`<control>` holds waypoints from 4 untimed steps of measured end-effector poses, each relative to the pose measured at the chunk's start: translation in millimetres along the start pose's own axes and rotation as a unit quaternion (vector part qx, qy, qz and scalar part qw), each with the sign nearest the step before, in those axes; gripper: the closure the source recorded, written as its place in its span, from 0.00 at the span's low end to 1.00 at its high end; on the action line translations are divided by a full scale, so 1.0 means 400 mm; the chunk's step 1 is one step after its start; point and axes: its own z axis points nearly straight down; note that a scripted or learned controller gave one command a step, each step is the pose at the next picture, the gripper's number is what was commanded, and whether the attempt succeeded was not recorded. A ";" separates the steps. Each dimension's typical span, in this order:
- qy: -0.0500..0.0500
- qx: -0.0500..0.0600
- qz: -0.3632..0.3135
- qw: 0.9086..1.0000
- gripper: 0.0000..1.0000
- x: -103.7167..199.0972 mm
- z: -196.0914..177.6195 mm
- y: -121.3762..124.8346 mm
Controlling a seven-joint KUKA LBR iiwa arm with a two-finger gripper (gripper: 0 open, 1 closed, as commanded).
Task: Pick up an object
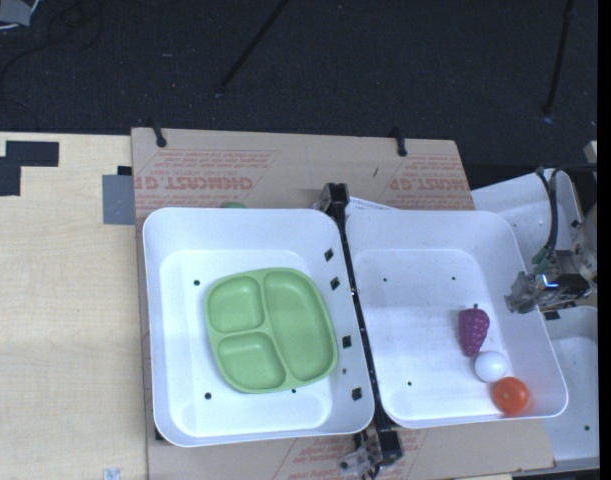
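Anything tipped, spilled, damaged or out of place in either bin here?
Nothing stands out. The green plate lies flat in the left bin; the purple fruit, white ball and orange ball cluster in the right bin's near-right corner.

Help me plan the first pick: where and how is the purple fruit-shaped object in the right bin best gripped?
Probably across the middle of the purple object, coming straight down. It lies lengthwise, with bare floor on its left and right. Its lower end sits close against the white ball, so closing across the narrower width, fingers left and right, avoids that neighbour and the right bin wall.
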 end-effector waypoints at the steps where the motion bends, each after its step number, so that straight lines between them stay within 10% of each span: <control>1: 0.000 0.000 0.000 1.000 1.00 -0.002 -0.132 0.002; 4: 0.001 0.004 -0.001 1.000 1.00 0.371 -0.046 0.088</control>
